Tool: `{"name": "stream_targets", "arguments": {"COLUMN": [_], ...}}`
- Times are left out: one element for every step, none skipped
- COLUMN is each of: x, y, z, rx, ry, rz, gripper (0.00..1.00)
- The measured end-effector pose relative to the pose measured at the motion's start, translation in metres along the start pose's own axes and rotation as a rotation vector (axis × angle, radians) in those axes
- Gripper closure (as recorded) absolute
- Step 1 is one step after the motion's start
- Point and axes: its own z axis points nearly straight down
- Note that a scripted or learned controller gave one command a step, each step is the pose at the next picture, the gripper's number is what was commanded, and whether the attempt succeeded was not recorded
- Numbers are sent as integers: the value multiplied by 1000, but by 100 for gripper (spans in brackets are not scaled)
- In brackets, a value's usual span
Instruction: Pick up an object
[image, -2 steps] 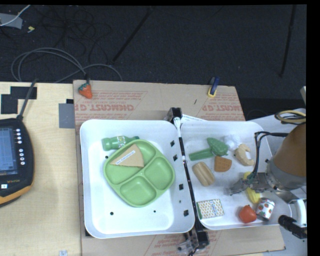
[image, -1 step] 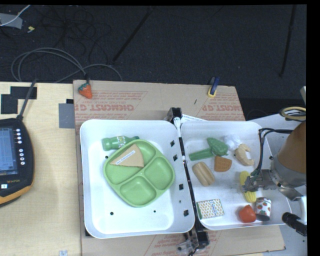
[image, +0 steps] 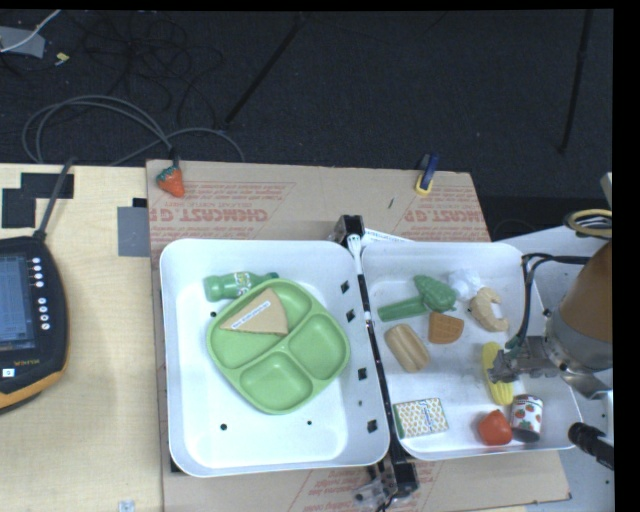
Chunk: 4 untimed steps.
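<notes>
Reaching in from the right, the gripper sits low over the right bin, close to that bin's right wall, and its dark fingers overlap a yellow toy, likely a corn cob or banana. Whether those fingers are parted or closed around it cannot be told at this angle, so no hold can be claimed.

That yellow piece is the nearest candidate: it lies right at the fingertips, on their left, with its long axis running roughly near-to-far. My judgement is that a grasp should close across that axis, from left and right.

Just nearer than the gripper stand a small strawberry-printed cup and a red tomato-like toy, almost touching each other. Farther left lie a bread roll, a brown wedge, a green pepper-like piece and a flat patterned packet. On the far side rests a pale chicken-like piece.

The left bin, well apart, holds a green divided plate.
</notes>
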Motion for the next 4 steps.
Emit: {"name": "stream_targets", "arguments": {"x": [-1, 11, 94, 88], "y": [0, -10, 56, 51], "z": [-9, 33, -51, -55], "rx": [2, 35, 27, 41], "ry": [1, 21, 23, 23], "rz": [5, -12, -22, -13], "gripper": [100, 100, 100, 100]}}
